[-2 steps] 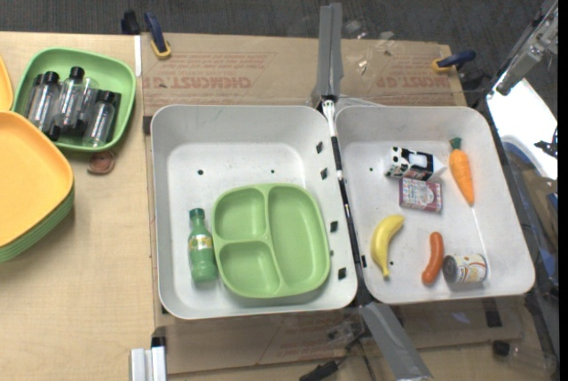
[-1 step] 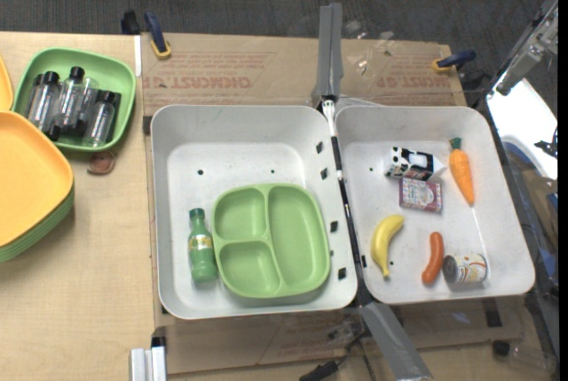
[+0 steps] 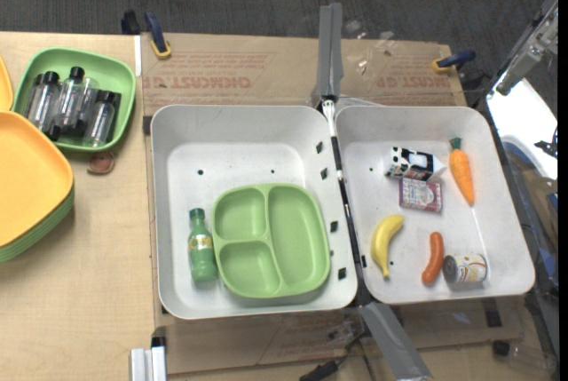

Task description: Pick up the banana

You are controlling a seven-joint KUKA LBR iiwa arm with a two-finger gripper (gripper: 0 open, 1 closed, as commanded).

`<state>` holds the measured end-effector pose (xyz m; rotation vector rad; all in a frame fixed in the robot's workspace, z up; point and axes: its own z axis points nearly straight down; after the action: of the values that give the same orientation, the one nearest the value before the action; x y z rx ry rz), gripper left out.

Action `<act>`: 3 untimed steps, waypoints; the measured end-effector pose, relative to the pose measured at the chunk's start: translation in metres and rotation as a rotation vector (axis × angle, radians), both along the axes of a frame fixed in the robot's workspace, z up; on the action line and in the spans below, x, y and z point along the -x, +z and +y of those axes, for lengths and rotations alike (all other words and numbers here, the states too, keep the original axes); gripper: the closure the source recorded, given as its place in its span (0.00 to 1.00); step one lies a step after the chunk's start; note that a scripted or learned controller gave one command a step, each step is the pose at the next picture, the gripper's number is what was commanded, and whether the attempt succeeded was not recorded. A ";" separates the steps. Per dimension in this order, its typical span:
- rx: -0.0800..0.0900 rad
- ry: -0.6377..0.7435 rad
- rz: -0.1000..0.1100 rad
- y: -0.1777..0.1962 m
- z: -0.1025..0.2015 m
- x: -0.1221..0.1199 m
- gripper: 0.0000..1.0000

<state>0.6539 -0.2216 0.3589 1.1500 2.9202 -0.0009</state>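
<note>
The banana (image 3: 386, 243) lies in the right bin (image 3: 373, 139), toward 7 o'clock of its floor. It is curved, its upper end points to about 1 o'clock, and nothing touches it. Just beside it at 3 o'clock is a red sausage-like piece (image 3: 432, 257), and touching or nearly touching that piece is a small can (image 3: 465, 269) on its side; its label is too small to read. At 1 o'clock from the banana sit a pink packet (image 3: 421, 193) and, against its upper edge, a black-and-white object (image 3: 410, 163) whose shape is hard to make out. A carrot (image 3: 461, 173) lies near the bin's 2 o'clock side.

The left bin (image 3: 222, 148) holds a green divided plate (image 3: 269, 239), with a green bottle (image 3: 201, 246) lying just beside it at 9 o'clock.

On the surface (image 3: 89, 299), at 10 o'clock of the bins, a green tray (image 3: 115, 73) carries several dark-capped bottles (image 3: 71, 104); their exact count is unclear. A stack of orange plates (image 3: 27, 184) is cut off by the left edge. Pale shapes at the right edge are cut off and cannot be identified.

I cannot tell whether the jaws are apart or together.
</note>
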 end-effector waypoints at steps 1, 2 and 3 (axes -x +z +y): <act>0.000 0.000 0.000 0.000 0.000 0.000 0.00; 0.000 0.000 0.000 0.000 0.000 0.000 0.00; 0.000 0.000 0.000 0.000 0.000 0.000 0.00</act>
<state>0.6539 -0.2216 0.3589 1.1500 2.9202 -0.0009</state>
